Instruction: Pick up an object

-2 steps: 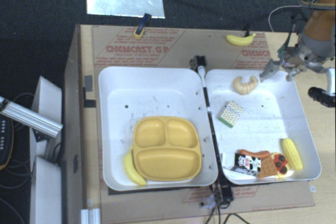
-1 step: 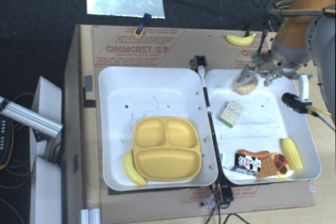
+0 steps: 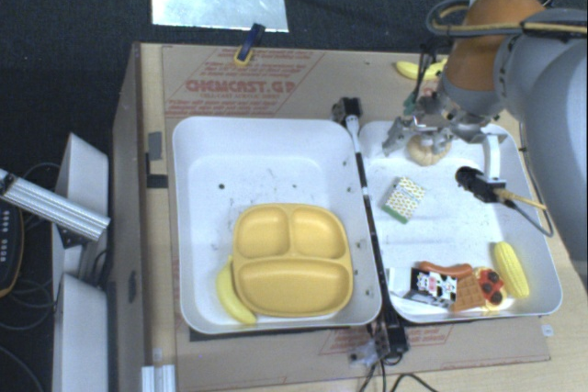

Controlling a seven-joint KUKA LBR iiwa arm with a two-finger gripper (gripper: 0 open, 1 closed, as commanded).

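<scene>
Reaching down at twelve o'clock in the right bin (image 3: pixel 542 289), my gripper (image 3: pixel 424 135) sits over a tan round thing (image 3: pixel 426 150). I cannot tell how it's set. Next I must close and lift.

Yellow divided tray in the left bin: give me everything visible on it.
The yellow divided tray looks like matte plastic, rounded-rectangular, with three compartments: two small ones at the far side, one wide one nearer the camera. It lies flat, right way up, in the near part of the left bin. A banana pokes out from under its near-left corner, touching it.
</scene>
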